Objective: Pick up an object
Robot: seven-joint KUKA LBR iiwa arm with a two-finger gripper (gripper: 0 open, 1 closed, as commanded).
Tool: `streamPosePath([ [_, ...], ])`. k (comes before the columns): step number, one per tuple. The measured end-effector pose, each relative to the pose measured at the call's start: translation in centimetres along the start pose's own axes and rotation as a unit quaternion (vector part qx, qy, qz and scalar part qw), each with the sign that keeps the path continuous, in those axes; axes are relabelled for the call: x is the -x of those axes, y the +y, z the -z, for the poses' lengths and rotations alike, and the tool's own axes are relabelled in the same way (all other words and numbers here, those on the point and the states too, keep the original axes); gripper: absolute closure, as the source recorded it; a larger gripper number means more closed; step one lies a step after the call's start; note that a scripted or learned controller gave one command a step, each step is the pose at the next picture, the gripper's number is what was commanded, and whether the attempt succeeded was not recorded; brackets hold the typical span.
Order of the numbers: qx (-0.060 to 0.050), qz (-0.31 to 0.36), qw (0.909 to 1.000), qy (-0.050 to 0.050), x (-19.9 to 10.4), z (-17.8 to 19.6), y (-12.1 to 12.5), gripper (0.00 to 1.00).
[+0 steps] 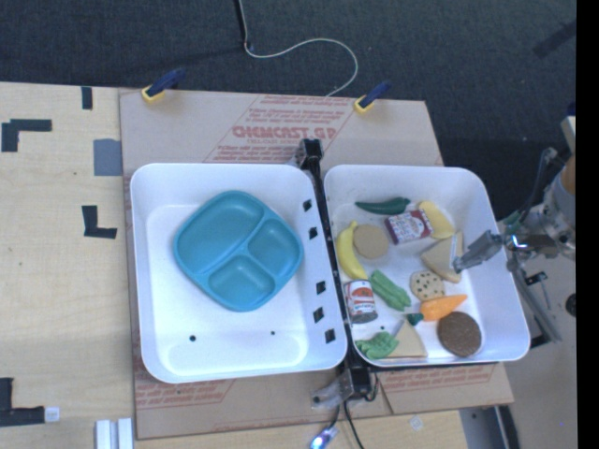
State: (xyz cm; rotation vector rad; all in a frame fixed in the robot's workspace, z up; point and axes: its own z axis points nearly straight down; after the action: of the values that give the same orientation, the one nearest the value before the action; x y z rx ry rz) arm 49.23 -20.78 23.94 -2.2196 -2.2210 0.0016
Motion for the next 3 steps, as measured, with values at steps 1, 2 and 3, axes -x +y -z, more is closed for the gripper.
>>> streamPosePath([
  [1,0.008,0.004,1.0,-0.001,-6.8,13.6,-0.7,0.0],
  [2,0.001,0.001,1.0,-0.001,-6.5,13.8,-0.8,1.0],
  [3,-0.003,0.002,1.0,0.0,-7.4,4.3,5.8,1.0],
])
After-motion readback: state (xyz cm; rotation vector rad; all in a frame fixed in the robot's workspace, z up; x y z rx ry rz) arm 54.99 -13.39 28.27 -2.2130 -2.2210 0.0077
